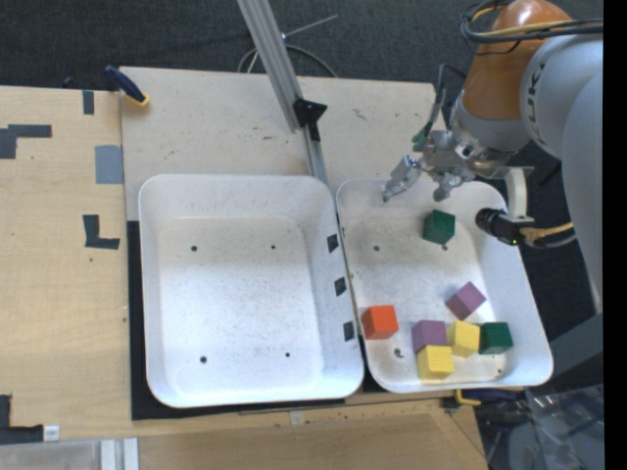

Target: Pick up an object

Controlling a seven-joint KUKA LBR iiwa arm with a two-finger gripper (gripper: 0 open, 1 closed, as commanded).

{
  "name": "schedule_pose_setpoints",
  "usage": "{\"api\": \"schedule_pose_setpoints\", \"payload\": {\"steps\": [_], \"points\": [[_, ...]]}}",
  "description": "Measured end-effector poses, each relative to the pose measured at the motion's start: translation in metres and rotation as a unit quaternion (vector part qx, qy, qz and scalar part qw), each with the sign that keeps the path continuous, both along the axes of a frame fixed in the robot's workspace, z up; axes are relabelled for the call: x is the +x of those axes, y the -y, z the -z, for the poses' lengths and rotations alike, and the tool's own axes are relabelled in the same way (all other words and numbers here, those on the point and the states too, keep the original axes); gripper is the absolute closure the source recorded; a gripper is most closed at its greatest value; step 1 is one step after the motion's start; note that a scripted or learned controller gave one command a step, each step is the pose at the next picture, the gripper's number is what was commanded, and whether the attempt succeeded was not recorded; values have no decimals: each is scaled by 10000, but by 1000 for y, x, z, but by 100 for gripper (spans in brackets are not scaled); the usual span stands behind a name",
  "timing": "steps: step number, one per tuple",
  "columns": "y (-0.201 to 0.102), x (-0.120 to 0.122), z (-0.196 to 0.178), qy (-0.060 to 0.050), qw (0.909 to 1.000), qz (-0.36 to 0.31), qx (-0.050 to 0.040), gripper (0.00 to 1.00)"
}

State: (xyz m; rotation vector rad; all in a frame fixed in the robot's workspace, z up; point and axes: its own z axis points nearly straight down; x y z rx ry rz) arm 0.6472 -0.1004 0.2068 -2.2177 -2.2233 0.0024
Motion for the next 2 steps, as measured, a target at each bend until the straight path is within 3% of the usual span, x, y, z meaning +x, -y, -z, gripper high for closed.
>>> {"api": "schedule_pose_setpoints", "payload": {"steps": [1,2], "points": [[56,-8,89,18,10000,20,-19,0],[94,-21,96,130,9999,-7,-67,0]]}}
